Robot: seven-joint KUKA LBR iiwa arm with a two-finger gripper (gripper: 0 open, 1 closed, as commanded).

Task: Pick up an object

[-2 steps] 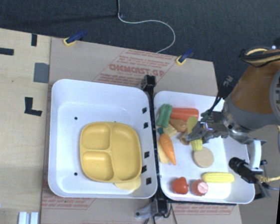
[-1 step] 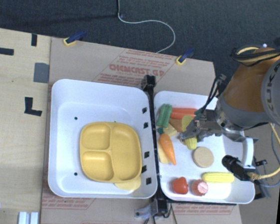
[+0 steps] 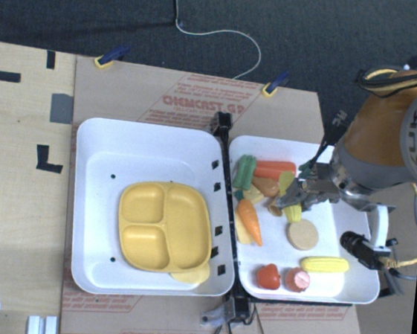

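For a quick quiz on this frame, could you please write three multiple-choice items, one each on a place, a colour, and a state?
1. Where does the yellow divided plate lie?
A. left bin
B. right bin
C. cardboard

2. What colour is the band above the arm's wrist?
A. blue
B. orange
C. green

3. How does the corn cob lie?
A. standing upright
B. on the plate
C. flat on the right bin's floor

Key: 1 A, the plate fills the left bin; 2 B, the band shows orange; 3 C, the cob lies flat in the right bin.
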